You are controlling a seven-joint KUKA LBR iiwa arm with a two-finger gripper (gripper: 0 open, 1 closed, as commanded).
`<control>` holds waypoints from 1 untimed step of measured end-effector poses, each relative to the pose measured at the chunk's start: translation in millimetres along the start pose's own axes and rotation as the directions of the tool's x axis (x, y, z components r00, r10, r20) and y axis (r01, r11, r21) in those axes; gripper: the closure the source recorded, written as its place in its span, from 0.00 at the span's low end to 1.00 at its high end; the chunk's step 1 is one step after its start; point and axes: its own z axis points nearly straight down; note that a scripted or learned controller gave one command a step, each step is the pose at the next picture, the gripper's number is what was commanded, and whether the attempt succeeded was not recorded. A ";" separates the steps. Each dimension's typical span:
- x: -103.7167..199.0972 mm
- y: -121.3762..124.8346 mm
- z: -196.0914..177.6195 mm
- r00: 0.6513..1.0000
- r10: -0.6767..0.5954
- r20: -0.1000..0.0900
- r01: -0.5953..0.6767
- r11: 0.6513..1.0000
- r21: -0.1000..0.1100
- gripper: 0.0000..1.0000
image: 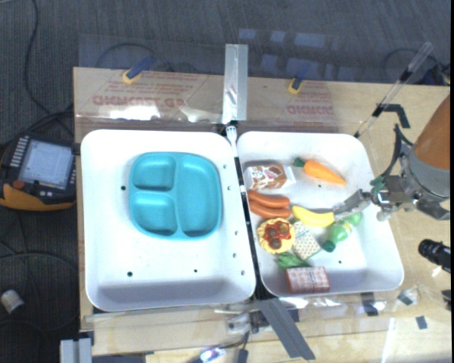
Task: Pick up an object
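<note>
At the near edge of the right bin (378, 274) lies a reddish-brown packet (308, 279), apart from the rest. Just beyond it the toys crowd together: a small pizza (275, 234), a pale wedge (306, 241) and a green vegetable (337, 235) touching or nearly so, then a banana (312, 216) and sausages (269, 202). The pincer (353, 201) hangs low by the banana's right end, above the green piece; whether it is released or clenched I cannot tell, and nothing shows as grasped. Farther back sit a biscuit packet (267, 176) and a carrot (322, 172). The left bin (98, 278) carries a blue divided plate (173, 193). The risk, as I judge it: with banana and green piece so close, a descent could straddle both or nudge the curved banana aside, closing on nothing.
</note>
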 end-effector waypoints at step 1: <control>19.8 24.4 -67.6 1.000 0.009 0.003 -0.009 1.000 -0.002 0.00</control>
